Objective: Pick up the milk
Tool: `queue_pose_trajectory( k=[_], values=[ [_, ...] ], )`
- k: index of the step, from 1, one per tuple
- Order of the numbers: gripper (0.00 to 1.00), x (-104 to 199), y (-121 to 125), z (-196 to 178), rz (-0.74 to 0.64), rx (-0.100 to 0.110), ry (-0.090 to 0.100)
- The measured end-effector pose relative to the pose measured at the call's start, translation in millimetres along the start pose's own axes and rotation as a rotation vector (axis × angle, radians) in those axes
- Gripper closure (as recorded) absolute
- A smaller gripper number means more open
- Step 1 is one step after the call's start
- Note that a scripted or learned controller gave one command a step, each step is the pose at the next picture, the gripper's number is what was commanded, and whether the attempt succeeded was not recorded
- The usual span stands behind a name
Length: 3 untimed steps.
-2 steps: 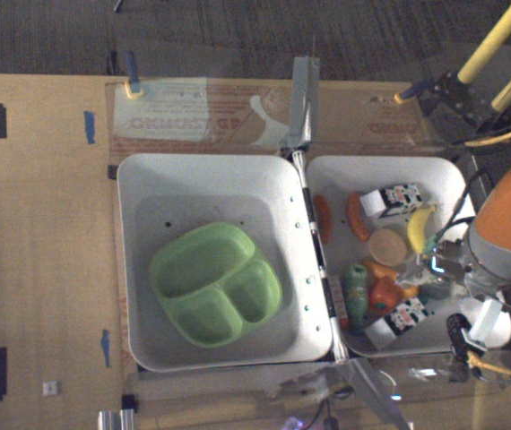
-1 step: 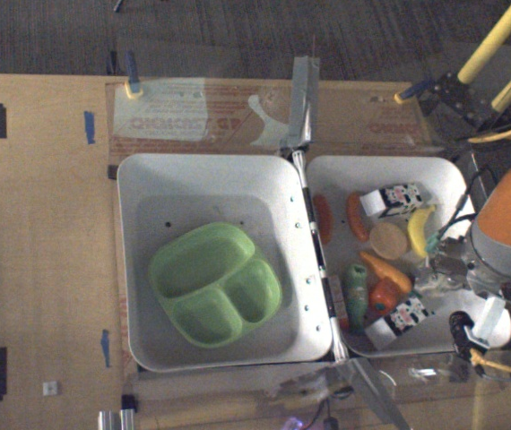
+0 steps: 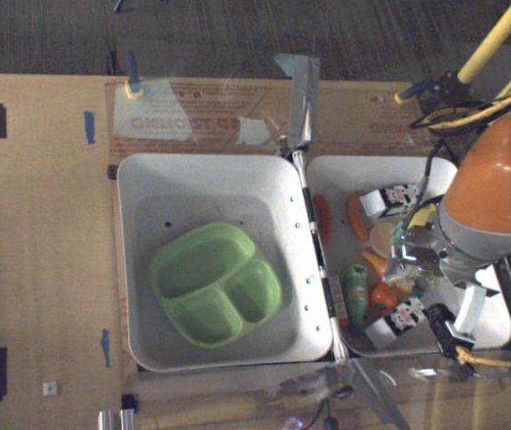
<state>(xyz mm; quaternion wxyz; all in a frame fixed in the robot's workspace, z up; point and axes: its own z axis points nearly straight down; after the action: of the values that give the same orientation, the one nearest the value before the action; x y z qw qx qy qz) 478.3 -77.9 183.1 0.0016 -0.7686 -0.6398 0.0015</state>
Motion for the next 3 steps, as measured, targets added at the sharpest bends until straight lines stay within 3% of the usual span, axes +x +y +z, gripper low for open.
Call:
queue_pose_trajectory(
  k=[1,2,3],
  values=[
    [1.00,67.9,-12.2,-40.9,-0.217,-0.003,-0.001],
    [1.00,65.4,-12.4,-36.9,-0.362,0.001,0.000],
    [1.00,131.8,-24.7,-33.3,-0.374,0.000,-0.001]
  ],
)
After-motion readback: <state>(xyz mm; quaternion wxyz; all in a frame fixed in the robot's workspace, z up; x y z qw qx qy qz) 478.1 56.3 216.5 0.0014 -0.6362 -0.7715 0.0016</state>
